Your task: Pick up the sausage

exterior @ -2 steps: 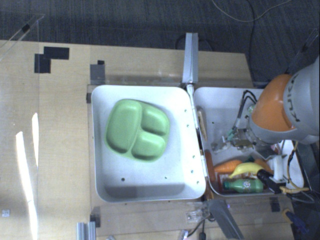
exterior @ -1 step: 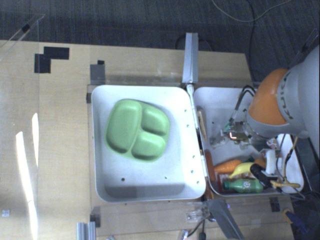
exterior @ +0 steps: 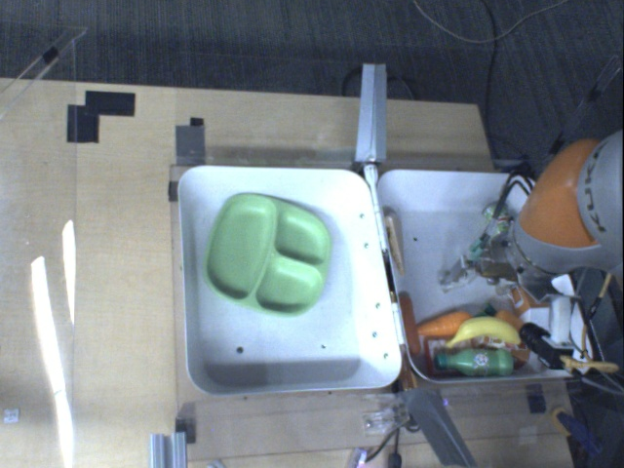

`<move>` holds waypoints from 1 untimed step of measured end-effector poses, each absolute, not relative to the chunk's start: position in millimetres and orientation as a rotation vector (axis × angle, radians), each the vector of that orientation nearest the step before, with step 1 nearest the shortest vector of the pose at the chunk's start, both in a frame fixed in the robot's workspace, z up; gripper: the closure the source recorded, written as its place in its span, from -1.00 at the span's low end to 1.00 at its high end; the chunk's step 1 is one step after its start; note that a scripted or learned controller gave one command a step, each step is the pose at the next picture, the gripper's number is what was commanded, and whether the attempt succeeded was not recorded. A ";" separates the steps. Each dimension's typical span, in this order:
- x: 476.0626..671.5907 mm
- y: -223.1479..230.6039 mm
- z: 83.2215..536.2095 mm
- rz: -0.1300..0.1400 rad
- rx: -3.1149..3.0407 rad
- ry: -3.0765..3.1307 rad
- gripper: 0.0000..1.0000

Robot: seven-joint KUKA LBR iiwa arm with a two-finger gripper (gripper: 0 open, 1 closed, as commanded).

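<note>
White plastic, two shallow bins side by side on the wooden bench (exterior: pixel 117 291), split by a metal divider rail (exterior: pixel 371 115).

Left bin (exterior: pixel 292 359): holds one green compartment plate (exterior: pixel 268 252), three sections, lying toward the bin's upper left. Nothing on the plate. It looks like a drop-off target, which would explain why it sits alone and away from the clutter.

Right bin (exterior: pixel 429 213): toy food is crowded along the near wall. Banana (exterior: pixel 483 331) lies on top; carrot (exterior: pixel 450 323) just to its left, touching it; green bottle (exterior: pixel 475 362) on its side beneath them, against the bin's front edge. The heap at the wall suggests items have slid or been dumped there rather than set down with care.

Sausage: a thin brownish stick (exterior: pixel 392 242) lies along the right bin's left wall, just beside the rail, well apart from the heap. My best guess is that this is the sausage; too small to be sure. A reddish piece (exterior: pixel 409 328) at the heap's left end is another candidate.

Arm enters from the right, orange band (exterior: pixel 554 198) above the wrist. Hand (exterior: pixel 475 261) hangs over the middle of the right bin, above and near the heap, well apart from the stick at the wall. Cables and linkage blur the fingers; cannot tell whether they are spread or pressed together. Nothing is visibly held.

Judgement: pick not yet made. An item tight against a wall leaves little room for one finger on that side.
</note>
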State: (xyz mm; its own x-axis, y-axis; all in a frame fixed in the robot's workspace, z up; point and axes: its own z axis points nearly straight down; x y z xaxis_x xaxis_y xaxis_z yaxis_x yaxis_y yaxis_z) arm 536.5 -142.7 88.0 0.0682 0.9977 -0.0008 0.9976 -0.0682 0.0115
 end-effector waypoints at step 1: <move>536.5 -142.8 87.9 0.012 2.306 2.122 -1.00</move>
